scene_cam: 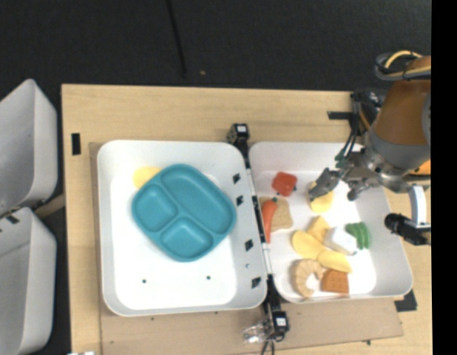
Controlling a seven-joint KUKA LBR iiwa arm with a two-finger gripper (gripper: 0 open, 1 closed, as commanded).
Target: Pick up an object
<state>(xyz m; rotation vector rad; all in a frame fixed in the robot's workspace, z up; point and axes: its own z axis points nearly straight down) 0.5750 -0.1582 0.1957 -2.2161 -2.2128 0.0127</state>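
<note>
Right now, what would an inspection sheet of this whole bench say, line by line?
Surface: wooden bench bearing a left bin and a right bin, side by side.
Job's things: toy foods in the right bin: red piece, carrot, green piece, yellow pieces.
Clutter: blue divided tray in the left bin, a yellow item peeking out from under it.
Grippers: gripper low over the right bin, at a pale yellow piece; grasp unclear.
Cables: cable across the dark floor; wires at the bench's front edge.
Surroundings: white seats at the view's left.
</note>
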